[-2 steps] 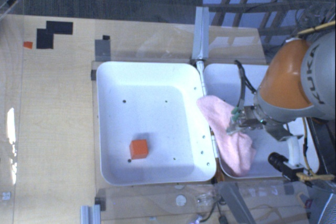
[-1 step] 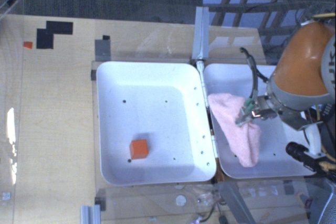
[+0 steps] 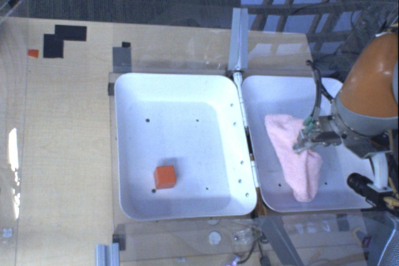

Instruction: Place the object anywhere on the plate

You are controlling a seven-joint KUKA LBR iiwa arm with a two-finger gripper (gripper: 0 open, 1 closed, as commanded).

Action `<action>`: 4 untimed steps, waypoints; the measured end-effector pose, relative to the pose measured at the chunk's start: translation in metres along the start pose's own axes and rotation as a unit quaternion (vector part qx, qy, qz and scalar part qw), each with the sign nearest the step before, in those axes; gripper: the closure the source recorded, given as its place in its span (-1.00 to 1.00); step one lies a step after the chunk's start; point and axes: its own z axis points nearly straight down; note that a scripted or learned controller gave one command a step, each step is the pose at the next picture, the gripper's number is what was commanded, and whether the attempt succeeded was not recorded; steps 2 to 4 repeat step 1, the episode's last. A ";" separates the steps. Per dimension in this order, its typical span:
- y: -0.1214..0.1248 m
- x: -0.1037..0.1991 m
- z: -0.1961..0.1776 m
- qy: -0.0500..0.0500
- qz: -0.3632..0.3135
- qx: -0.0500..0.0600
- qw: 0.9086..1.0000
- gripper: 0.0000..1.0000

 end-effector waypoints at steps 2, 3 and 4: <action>0.009 -0.049 -0.007 -0.001 0.042 -0.001 0.999 1.00; 0.009 -0.049 -0.007 -0.001 0.042 -0.001 0.999 1.00; 0.009 -0.049 -0.007 -0.001 0.042 -0.001 0.999 1.00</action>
